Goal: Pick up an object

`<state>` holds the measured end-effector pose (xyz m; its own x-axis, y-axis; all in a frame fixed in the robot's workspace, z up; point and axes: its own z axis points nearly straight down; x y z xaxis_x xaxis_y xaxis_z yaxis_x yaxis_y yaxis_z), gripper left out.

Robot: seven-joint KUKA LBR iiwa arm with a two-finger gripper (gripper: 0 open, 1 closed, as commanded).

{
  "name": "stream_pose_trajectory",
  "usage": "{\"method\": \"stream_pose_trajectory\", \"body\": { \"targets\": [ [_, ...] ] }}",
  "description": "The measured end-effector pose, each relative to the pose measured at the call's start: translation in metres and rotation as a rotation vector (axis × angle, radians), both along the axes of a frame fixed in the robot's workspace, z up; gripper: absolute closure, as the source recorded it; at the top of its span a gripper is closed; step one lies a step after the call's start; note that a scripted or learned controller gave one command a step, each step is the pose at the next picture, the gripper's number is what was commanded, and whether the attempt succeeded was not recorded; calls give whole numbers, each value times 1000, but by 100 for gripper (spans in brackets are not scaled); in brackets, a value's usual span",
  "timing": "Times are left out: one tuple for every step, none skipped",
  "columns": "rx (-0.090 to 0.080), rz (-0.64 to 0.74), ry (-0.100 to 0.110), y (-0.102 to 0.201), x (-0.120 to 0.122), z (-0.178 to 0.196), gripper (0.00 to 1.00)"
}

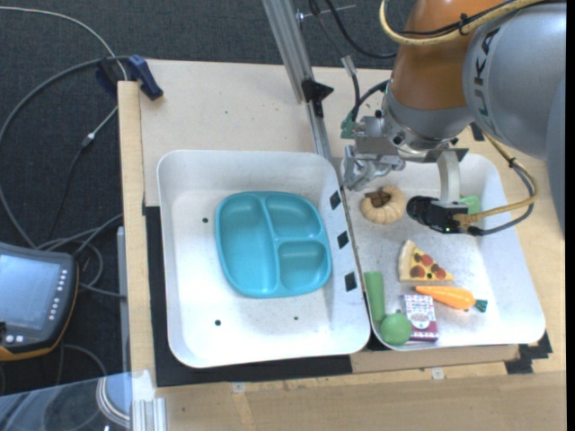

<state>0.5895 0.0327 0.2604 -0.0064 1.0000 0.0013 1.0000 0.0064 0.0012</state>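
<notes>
My gripper [358, 176] hangs over the far left corner of the right bin [512, 268], close to the wall between the two bins. Just to its right and nearer the camera lies a tan, pumpkin-shaped toy [383, 205]. Nothing shows between the gripper and that toy. Further forward in the same bin lie a pizza slice [420, 265], an orange carrot [446, 296], a green pear-like piece [384, 314] and a small pink box [420, 319].
The left bin [184, 268] holds a teal divided plate [271, 242]. A metal pole [292, 43] slants up behind the bins. The grey arm with its orange band [440, 52] covers the far right of the bench.
</notes>
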Motion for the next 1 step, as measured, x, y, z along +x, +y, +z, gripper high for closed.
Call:
{"method": "stream_pose_trajectory", "body": {
  "targets": [
    [0,-1,3,55,-8,-1,100]
  ]
}}
